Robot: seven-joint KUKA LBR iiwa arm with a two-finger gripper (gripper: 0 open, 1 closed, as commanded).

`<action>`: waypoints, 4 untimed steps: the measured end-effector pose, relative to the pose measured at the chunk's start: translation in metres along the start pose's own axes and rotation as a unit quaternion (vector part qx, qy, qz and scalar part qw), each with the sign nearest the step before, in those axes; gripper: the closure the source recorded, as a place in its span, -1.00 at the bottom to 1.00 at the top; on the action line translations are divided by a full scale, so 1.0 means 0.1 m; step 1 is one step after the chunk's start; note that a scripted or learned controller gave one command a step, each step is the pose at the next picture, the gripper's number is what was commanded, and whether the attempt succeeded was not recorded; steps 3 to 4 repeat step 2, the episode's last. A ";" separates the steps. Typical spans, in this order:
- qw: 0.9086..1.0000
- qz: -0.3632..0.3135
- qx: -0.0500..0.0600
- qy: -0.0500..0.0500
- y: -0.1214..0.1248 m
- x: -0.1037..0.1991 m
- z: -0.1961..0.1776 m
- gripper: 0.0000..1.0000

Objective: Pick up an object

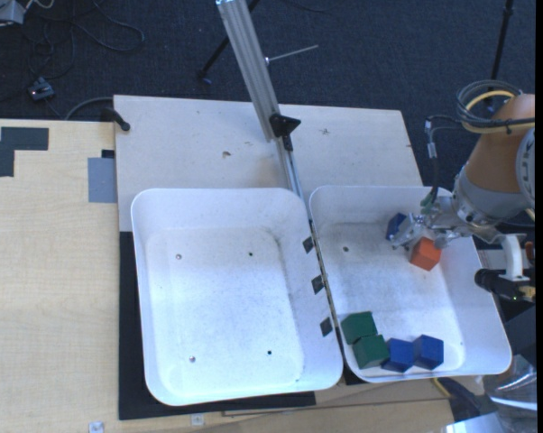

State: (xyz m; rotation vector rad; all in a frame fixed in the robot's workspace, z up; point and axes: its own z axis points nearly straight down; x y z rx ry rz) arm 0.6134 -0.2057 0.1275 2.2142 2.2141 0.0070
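Observation:
My gripper (422,233) reaches into the upper right part of the right bin (380,201) from the right. An orange block (425,256) sits directly under its tip, touching or nearly touching it. A small blue object (397,226) lies just left of the tip. The gripper body hides how it stands around the orange block. Along the bin's front wall lie two green blocks (359,324) (372,349) and two blue blocks (400,354) (429,350), packed close in a row.
The left bin (154,210) stands beside the right one, with a divider (317,278) between them. A slanted metal rail (253,70) rises behind the bins. Cables loop above the arm's orange band (501,156).

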 end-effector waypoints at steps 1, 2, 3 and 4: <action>1.000 0.001 0.008 0.002 0.29 0.10 0.24 -1.00; 1.000 -0.003 0.008 0.002 0.31 0.12 0.15 1.00; 1.000 -0.003 0.008 0.002 0.31 0.12 0.15 1.00; 1.000 -0.003 0.008 0.002 0.31 0.12 0.15 1.00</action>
